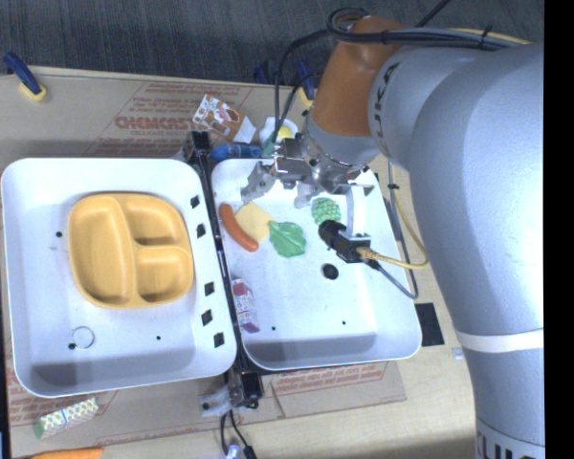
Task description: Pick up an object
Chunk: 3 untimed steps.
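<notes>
- Lighting's pretty even and bright overall, looks like diffuse overhead light, nothing harsh.
- The two white bins (19, 256) come out very bright, close to blown out on their flat floors, with soft grey shading along the near walls.
- The grey arm (478, 161) has a broad soft sheen on its casing, no sharp glare spots.
- Shadows are faint and fuzzy, just a little darkness under the yellow tray (129, 249).
- Image is low-res and a bit soft; print on the cardboard (153, 113) is only half readable.
- Small items look mushy.
</notes>
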Available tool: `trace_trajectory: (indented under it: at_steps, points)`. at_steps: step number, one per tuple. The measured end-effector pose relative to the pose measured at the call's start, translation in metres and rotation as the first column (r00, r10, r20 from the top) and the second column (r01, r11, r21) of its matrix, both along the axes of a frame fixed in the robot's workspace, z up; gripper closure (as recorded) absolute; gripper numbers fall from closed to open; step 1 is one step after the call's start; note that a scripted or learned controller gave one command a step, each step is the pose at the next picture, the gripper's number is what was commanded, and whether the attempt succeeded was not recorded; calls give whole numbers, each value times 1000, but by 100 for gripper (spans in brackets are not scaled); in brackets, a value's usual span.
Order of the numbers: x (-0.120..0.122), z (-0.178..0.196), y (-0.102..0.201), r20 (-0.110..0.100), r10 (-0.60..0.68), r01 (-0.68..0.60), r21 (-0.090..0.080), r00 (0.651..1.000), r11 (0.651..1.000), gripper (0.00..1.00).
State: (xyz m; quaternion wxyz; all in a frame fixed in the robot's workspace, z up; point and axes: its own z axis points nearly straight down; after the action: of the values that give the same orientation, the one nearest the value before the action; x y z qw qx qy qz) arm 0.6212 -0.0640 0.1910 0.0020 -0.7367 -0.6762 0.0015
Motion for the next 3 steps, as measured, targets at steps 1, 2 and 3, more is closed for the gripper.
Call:
trace_trajectory:
  at_steps: [1, 2, 3]
  points:
    - [-3, 0, 33, 0, 270, -270, 1, 963, 963, 0]
    - [-13, 1, 38, 1, 537, -537, 2, 844, 844, 0]
    - [-4, 1, 54, 4, 862, -862, -2, 507, 507, 0]
